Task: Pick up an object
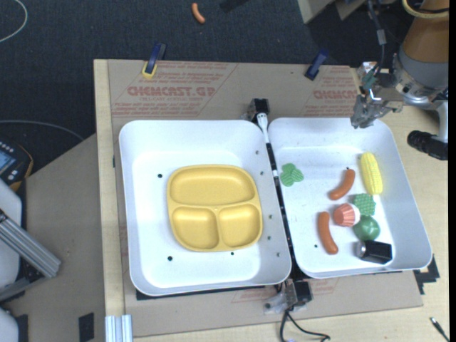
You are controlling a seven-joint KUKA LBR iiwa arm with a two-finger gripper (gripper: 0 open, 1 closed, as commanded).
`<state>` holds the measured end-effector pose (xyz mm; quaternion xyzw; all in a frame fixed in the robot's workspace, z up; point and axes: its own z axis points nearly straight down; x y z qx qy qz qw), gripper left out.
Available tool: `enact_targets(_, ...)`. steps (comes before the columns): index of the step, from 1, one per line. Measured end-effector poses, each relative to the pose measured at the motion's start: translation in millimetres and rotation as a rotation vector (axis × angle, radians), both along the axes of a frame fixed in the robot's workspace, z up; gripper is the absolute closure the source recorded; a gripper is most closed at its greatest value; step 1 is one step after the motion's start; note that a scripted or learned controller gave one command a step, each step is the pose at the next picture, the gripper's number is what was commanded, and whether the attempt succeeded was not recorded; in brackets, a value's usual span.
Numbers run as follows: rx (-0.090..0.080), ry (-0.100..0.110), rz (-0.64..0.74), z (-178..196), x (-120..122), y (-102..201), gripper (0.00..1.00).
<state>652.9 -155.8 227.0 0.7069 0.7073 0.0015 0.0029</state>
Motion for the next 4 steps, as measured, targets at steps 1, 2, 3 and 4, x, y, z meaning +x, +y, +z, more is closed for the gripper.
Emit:
enact_targets(1, 0.003, 0.009, -0.001, 10.3, -48.6, 23.4, 1.0)
enact_targets(2, 0.004, 0.01, 0.0, 13.7, -91.9, 49.3, 1.0)
enact_targets(3, 0.004, 0.013, -0.003, 3.4, -146.7, 61.7, 1.0)
enact_targets(4, 0.002, 0.006, -0.002, 5.3, -142.9, 61.3, 1.0)
